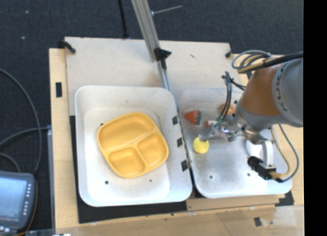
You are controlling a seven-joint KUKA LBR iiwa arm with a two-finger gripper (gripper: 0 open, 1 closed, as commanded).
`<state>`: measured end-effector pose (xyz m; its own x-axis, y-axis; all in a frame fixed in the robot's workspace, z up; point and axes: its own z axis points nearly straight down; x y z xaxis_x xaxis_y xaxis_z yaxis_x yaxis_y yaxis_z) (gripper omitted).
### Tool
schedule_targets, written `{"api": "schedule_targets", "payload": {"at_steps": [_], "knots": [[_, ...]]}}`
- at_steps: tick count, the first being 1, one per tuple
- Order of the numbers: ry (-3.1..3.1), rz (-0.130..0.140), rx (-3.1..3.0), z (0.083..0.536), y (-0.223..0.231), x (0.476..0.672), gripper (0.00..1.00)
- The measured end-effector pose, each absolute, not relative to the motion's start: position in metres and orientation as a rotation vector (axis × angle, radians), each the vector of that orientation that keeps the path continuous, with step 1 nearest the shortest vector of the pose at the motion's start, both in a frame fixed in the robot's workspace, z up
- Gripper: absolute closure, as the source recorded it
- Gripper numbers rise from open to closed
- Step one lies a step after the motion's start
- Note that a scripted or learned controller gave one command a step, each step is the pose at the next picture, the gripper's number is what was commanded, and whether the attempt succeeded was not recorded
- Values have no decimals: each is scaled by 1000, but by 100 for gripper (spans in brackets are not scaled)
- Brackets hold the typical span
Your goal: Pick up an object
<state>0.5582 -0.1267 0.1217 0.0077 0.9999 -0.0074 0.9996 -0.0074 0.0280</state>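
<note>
In the right bin (230, 181) lie a small red object with a green tip (192, 116) near the left wall and a yellow round object (201, 146) just below it. An orange object (228, 110) peeks out from behind the arm. My gripper (213, 129) reaches in from the right and sits low over the bin. It is between the red and the yellow object, its tip right above the yellow one. I see nothing held in it.
The left bin (87, 102) holds a yellow three-compartment plate (133, 144). A slanted metal pole (148, 23) stands behind the bins. The grey and orange arm (265, 97) covers the right bin's upper right. Cables trail at its lower right (265, 169).
</note>
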Motion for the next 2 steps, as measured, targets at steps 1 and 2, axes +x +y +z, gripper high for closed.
{"api": "schedule_targets", "payload": {"at_steps": [1,2], "knots": [[2190,27,2214,132,-128,559,100],[2221,5,2215,178,-125,556,100]]}}
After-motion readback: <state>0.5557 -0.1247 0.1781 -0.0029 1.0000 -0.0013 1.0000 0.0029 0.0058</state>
